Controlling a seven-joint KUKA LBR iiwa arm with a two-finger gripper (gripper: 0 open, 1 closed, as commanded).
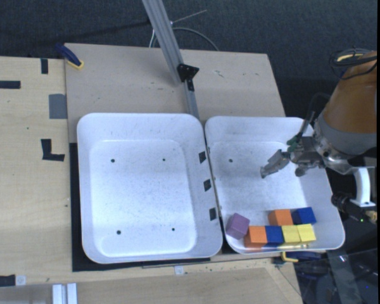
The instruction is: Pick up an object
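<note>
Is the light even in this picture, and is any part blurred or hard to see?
In the camera view the light is soft and even, with no strong glare on the white bins; the gripper is slightly blurred, so its fingers are unclear; the coloured blocks stay sharp enough to tell colours apart.

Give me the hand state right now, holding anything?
hand: over the right bin, apart from the blocks at its near edge; nothing visibly in it; open or closed cannot be told.
</note>
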